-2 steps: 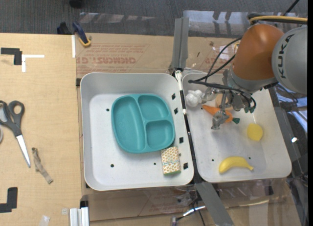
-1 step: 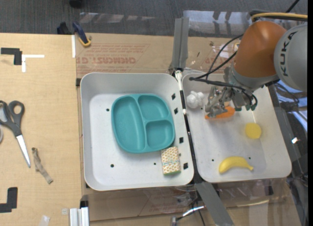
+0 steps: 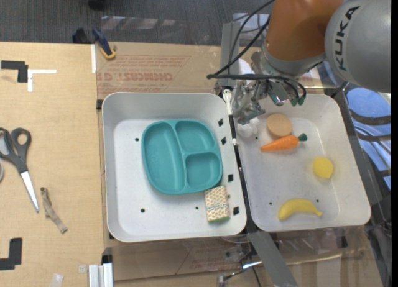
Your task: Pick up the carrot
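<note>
carrot [image 3: 282, 143] lying flat in right bin [image 3: 348, 174], just below a tan round piece [image 3: 279, 125] | gripper [image 3: 249, 110] low at bin's upper-left corner, near carrot (finger state: cannot tell) | pick not yet done, carrot ungrasped

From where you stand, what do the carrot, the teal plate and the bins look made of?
The carrot looks like moulded plastic: even orange, smooth, with a stubby green tip. The teal plate seems matte plastic, one flat colour with soft moulded dividers. The bins look like thin white plastic, faintly glossy, with rounded corners; I can't be sure.
</note>
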